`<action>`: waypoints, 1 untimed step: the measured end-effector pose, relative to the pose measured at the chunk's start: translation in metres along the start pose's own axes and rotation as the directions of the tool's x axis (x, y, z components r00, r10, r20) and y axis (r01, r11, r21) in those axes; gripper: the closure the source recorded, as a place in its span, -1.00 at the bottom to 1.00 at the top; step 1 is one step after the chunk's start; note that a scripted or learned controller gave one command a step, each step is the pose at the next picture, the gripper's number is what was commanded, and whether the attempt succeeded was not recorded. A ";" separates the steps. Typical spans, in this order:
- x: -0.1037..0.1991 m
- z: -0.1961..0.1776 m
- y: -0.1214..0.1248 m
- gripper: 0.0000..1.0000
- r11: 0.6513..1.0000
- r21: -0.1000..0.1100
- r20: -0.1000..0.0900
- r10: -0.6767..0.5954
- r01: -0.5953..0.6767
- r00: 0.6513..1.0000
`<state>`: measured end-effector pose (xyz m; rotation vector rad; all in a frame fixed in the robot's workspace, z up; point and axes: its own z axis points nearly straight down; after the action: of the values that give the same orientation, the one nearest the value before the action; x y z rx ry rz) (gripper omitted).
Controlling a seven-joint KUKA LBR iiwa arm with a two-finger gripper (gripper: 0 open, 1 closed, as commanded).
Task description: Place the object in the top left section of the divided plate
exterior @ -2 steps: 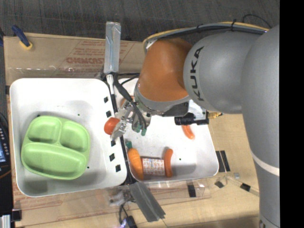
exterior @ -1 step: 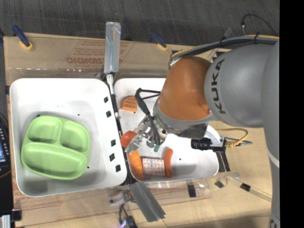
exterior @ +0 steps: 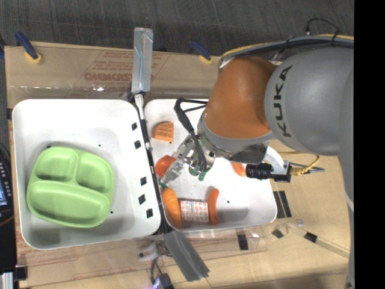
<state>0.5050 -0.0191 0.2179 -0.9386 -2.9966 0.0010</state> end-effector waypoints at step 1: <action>0.009 -0.073 0.015 1.00 0.995 -0.002 0.004 -0.104 0.104 0.995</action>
<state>0.5061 -0.0019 0.2905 -0.7820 -3.0458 -0.0004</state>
